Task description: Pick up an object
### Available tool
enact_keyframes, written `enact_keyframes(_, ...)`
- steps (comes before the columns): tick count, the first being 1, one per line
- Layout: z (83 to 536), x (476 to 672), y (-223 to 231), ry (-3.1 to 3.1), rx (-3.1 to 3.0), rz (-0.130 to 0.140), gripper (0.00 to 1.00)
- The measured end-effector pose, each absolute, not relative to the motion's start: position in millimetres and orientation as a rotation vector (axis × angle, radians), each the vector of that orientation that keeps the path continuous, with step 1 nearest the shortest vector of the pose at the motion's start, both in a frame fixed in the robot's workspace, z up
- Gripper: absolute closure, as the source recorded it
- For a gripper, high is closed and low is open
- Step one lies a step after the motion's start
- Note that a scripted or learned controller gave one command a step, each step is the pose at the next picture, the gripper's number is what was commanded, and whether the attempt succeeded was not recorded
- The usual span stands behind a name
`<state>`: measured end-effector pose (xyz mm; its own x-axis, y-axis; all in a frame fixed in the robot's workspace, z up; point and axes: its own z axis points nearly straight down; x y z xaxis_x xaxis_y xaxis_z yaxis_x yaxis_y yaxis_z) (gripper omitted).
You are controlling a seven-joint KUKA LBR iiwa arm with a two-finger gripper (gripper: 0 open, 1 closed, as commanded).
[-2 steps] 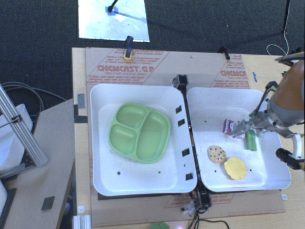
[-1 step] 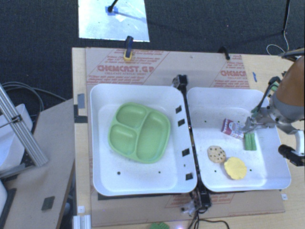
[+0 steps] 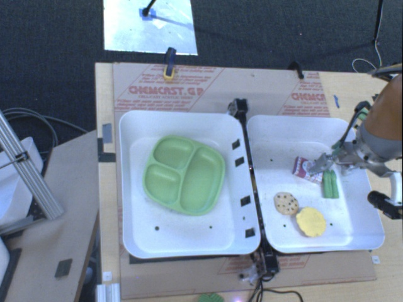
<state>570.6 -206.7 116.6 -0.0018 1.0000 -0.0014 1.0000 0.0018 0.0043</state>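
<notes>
The arm's hand [image 3: 322,163] is reaching low into the right-hand shallow white bin [image 3: 277,137], hovering just at the small red and white packet [image 3: 306,169], which I'm taking as my landmark. From where I'm standing I cannot tell whether the hand is spread or closed, or whether it is touching the packet at all.

Nothing looks lifted yet. The packet is lying flat on the bin floor. Just to the right of the packet a green stick-shaped toy [image 3: 330,184] is lying, also flat. Below the packet and a little left, the round brown chocolate-chip cookie toy [image 3: 286,202] is sitting, and the round yellow disc-shaped toy [image 3: 311,222] is resting just beyond the cookie. Far to the left of the packet, in the other white bin [image 3: 135,137], the pale green divided plastic plate [image 3: 184,175] is lying untouched.

So I'm judging the approach as nearly done; the grasp and the lift are remaining.
</notes>
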Motion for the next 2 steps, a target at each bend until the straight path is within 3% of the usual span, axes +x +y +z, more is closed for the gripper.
enact_keyframes(1,83,549.4,-206,2.224,2.223,-0.002,0.0)
enact_keyframes(2,96,551.7,-207,2.22,2.217,0.003,1.0)
